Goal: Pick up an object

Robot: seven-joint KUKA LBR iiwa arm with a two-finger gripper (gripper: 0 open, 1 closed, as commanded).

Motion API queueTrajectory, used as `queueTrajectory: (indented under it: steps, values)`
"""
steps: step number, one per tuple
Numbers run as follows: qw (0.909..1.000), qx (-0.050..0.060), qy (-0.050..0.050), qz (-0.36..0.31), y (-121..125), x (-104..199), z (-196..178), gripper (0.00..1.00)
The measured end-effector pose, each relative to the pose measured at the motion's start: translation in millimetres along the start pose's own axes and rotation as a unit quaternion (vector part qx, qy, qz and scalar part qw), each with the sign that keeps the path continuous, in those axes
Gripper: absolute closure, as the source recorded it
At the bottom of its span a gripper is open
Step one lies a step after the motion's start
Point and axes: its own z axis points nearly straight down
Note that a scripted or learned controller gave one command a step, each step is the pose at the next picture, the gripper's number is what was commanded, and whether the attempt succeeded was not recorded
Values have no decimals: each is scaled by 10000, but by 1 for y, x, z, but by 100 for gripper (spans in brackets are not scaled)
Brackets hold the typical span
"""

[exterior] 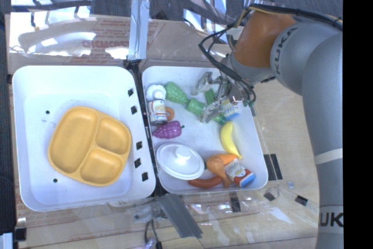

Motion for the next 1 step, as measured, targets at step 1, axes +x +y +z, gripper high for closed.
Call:
queueTrajectory:
  steps: [1]
  values:
    - [10000, 13, -42, -39, 2, -3, -14, 100]
